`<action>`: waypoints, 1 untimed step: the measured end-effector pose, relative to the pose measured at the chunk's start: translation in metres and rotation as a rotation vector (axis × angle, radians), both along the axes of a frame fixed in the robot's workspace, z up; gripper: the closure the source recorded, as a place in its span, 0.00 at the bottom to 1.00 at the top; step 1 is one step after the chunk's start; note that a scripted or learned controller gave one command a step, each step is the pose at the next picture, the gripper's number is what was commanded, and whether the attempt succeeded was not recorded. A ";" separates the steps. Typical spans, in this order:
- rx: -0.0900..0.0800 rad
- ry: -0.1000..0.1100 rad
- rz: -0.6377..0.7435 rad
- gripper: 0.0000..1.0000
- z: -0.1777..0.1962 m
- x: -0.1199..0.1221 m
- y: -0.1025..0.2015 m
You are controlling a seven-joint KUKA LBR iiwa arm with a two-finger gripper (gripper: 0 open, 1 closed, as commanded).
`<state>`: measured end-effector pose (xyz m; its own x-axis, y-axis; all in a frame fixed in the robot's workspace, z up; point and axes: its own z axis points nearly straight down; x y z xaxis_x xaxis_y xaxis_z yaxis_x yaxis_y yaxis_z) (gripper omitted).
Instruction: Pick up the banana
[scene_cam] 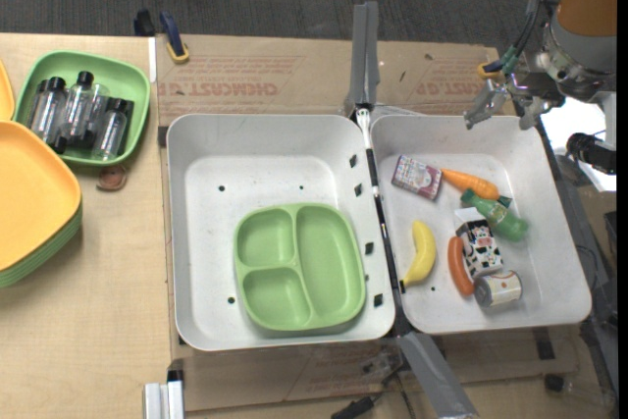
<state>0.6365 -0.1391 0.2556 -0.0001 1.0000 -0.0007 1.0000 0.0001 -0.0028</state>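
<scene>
The yellow banana (pixel 422 251) lies in the right bin (pixel 549 309), close to its left wall, curved and pointing front to back. My gripper (pixel 502 103) hangs above the bin's far right corner, well away from the banana, up and to the right of it. Its fingers (pixel 480 112) are spread apart and nothing sits between them. The arm's orange band is at the frame's top right.
Also in the right bin: a purple packet (pixel 416 176), a carrot (pixel 469 182), a green bottle (pixel 498 215), a black-and-white carton (pixel 481 248), a red sausage (pixel 459 267) and a small can (pixel 498 289). The left bin (pixel 196 172) holds a green divided tray (pixel 297 266).
</scene>
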 end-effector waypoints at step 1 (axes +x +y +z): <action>0.001 0.000 0.157 0.00 -0.070 -0.027 -0.006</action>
